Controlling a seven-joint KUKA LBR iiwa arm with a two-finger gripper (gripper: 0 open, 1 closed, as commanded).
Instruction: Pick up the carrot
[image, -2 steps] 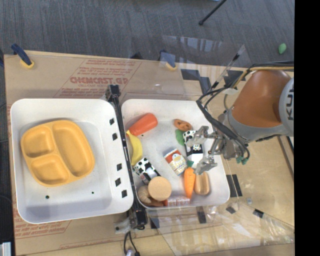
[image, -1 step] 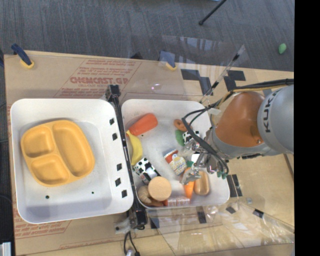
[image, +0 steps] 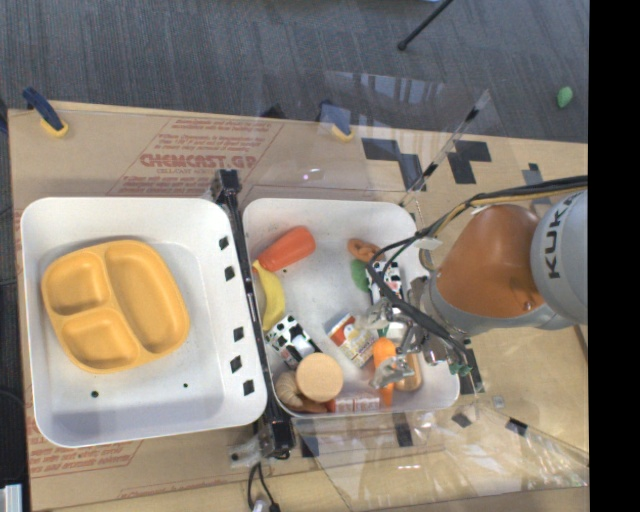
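Observation:
The carrot (image: 384, 354), a small bright orange piece, lies in the front right part of the right bin (image: 330, 215). My gripper (image: 398, 345) is down in that bin, right at the carrot and touching or nearly touching it. Cables and the wrist hide part of the carrot. The grey arm with its orange band (image: 490, 265) reaches in from the right over the bin's right wall.
Crowded around the carrot are a round tan disc (image: 320, 377), a black-and-white toy (image: 285, 335), a yellow banana (image: 270, 295), a red-orange sausage shape (image: 286, 248), a green piece (image: 358, 272) and a small packet (image: 347, 335). The left bin (image: 60, 415) holds a yellow divided plate (image: 113, 303).

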